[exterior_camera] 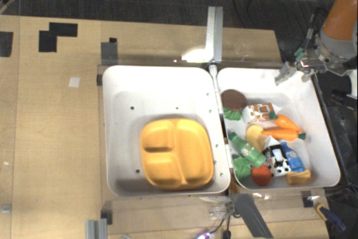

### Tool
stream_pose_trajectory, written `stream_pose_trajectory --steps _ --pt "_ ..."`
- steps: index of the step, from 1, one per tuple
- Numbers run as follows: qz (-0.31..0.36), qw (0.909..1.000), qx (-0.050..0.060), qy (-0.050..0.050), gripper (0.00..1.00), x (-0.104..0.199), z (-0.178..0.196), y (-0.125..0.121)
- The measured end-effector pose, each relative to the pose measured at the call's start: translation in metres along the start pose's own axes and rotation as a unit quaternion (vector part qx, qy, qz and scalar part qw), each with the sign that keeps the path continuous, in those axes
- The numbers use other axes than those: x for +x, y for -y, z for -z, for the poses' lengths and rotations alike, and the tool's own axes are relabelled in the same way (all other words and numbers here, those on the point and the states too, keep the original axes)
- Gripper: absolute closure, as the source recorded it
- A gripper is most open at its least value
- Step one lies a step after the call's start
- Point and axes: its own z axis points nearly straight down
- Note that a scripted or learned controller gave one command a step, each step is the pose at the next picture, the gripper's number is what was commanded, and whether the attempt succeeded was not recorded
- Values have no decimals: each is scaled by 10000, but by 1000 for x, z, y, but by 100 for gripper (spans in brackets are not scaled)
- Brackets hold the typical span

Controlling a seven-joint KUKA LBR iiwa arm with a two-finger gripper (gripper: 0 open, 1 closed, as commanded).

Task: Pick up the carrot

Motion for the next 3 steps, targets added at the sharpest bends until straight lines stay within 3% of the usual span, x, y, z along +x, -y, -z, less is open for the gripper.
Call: stream_pose_trajectory --steps 1,2,3 --pt "464 9989 4 -5 0 7 -27 60" --pt "-49 10000 -22 10 0 14 -78 122" --pt "921 9957 -2 -5 0 62 -63 78"
